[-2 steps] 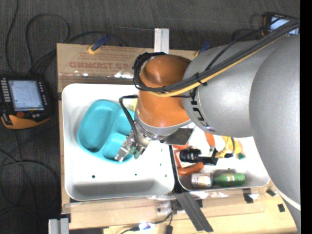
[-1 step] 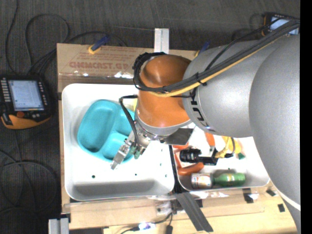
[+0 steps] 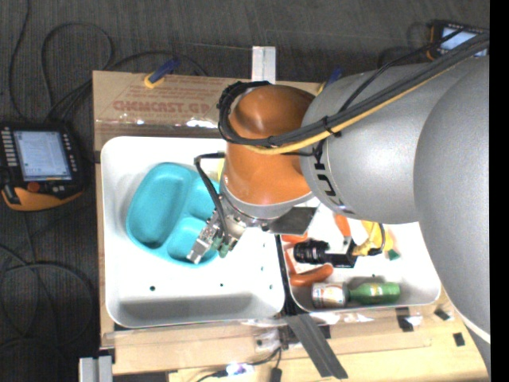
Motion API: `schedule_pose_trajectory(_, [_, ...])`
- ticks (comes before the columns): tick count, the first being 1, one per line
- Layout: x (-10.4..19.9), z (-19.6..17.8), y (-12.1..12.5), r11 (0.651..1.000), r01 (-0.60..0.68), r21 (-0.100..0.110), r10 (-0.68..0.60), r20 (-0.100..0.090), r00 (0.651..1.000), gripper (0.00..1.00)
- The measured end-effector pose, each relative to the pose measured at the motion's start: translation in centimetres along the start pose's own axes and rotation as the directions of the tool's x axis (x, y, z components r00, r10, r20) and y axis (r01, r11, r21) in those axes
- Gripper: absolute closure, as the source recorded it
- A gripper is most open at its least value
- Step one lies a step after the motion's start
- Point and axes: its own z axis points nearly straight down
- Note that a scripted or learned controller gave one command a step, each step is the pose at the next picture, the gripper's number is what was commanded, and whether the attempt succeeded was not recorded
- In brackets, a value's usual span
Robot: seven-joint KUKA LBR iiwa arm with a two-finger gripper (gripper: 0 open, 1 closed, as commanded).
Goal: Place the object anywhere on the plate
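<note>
The turquoise plate (image 3: 163, 205) lay in the left bin (image 3: 151, 305), nearer its far-left corner. The arm (image 3: 266, 157) hung over that bin's right edge, with the jaws at the plate's near-right rim. Whether the jaws were clenched or released could not be told. A small green bit (image 3: 225, 247) showed just beside them, probably the task's object but too small to name. It looked light and stiff, best pinched across its narrow middle. In count there were 2 bins and 1 plate. The right bin (image 3: 429, 293) held 1 green bottle (image 3: 374, 293), 1 can (image 3: 328, 295) end to end with it along the near edge, and at least 2 orange pieces (image 3: 312, 275).
</note>
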Motion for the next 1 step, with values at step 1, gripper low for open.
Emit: schedule_pose_trajectory(1, [-4.47,2.22,4.05,0.986,-0.164,-0.002,0.164,0.016,0.986,1.00])
